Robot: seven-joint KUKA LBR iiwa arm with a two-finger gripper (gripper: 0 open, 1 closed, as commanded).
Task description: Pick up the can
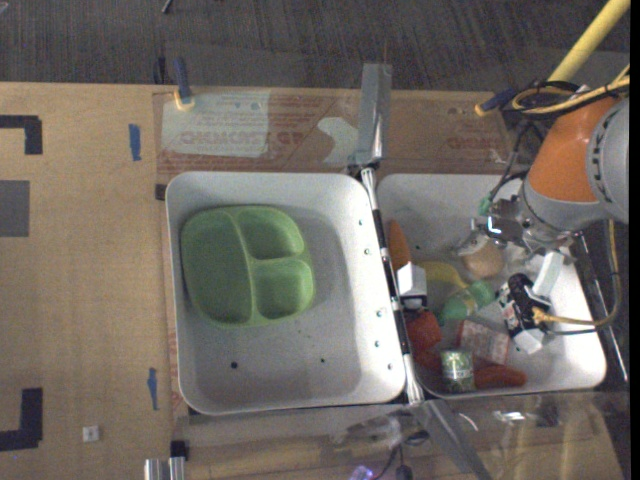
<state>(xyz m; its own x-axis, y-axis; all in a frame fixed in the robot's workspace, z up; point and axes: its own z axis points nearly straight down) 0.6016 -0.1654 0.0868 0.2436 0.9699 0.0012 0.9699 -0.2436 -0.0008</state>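
The can [457, 366] is small with a greenish top and stands near the front edge of the right bin [590, 363], between a red pepper-like thing [425, 333] and a red thing [497, 375]. My gripper [487, 236] hangs over the back middle of that bin, just above a tan round thing [484, 262]. It is well behind the can and apart from it. The wrist hides what is between the fingers.
The right bin also holds an orange carrot-like thing [398, 243], a white box [411, 280], a yellow thing [446, 273], green things [470, 299] and a brownish packet [485, 340]. A green divided plate [250, 263] lies in the left bin [300, 378].
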